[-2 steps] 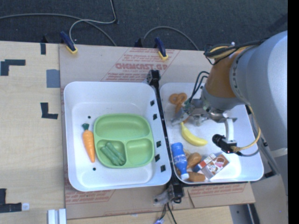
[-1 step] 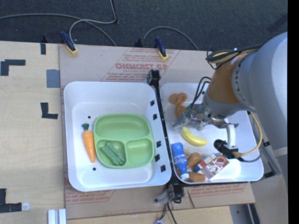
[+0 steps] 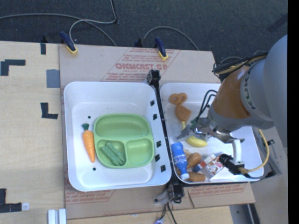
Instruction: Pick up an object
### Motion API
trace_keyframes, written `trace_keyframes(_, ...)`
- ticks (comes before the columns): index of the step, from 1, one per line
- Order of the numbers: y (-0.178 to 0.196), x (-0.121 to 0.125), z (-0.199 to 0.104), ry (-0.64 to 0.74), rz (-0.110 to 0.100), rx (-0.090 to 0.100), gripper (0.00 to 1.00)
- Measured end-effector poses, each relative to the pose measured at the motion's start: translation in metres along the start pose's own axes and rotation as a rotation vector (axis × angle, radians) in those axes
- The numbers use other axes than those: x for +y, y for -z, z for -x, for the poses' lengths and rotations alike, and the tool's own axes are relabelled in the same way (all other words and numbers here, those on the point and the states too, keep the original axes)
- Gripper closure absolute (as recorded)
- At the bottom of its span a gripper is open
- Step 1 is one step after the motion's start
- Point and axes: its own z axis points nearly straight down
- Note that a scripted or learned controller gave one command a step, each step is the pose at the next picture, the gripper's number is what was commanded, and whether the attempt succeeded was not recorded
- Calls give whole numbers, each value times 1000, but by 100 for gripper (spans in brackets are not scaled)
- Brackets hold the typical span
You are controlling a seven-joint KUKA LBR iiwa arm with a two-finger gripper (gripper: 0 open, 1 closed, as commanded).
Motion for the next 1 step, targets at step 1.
trace_keyframes(1,10,0,1,-1,1,-2,100)
